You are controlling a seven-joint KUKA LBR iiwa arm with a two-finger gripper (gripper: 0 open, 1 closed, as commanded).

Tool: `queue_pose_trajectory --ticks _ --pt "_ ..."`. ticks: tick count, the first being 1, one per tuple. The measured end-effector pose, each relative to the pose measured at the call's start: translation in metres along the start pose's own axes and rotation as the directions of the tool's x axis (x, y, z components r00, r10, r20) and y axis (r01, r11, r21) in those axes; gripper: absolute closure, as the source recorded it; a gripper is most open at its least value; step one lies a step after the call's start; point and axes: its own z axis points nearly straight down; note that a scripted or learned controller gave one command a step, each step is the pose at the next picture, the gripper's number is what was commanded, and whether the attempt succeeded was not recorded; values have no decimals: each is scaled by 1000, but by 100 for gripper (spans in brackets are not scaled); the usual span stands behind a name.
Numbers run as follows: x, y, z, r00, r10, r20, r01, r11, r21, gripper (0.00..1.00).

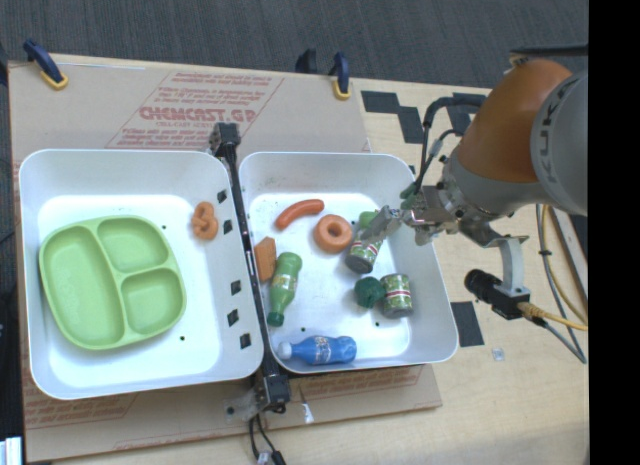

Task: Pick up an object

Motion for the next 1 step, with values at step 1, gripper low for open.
queue_pose_trajectory --ticks 1 --pt "-13 83 121 1000 -1 3 1 1000 -16 0"
